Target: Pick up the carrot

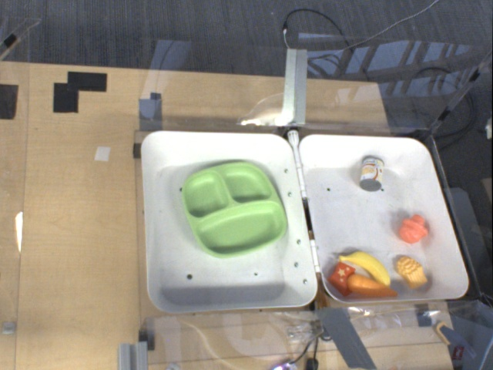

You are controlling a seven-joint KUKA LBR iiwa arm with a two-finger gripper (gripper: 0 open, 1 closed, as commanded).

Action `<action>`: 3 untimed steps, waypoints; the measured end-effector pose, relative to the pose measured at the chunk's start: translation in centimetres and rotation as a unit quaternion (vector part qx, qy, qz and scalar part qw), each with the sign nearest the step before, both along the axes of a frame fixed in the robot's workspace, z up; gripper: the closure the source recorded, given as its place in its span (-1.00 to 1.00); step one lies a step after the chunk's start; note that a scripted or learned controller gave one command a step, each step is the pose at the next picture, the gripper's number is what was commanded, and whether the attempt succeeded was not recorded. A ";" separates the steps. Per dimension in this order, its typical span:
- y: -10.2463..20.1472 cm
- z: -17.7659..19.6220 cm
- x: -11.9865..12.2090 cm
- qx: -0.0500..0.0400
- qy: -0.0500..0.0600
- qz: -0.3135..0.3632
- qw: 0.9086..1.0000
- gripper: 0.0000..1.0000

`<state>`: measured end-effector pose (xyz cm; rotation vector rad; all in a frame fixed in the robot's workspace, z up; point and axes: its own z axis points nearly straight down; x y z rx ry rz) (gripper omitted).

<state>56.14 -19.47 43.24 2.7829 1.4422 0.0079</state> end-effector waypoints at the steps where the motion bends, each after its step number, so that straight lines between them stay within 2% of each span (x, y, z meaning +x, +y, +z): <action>1: 2.1 -5.0 3.0 0.003 0.002 -0.365 0.931 1.00; 2: -1.0 0.4 8.0 0.003 0.001 -0.364 0.931 1.00; 3: -0.7 1.5 8.2 0.003 0.000 -0.358 0.934 1.00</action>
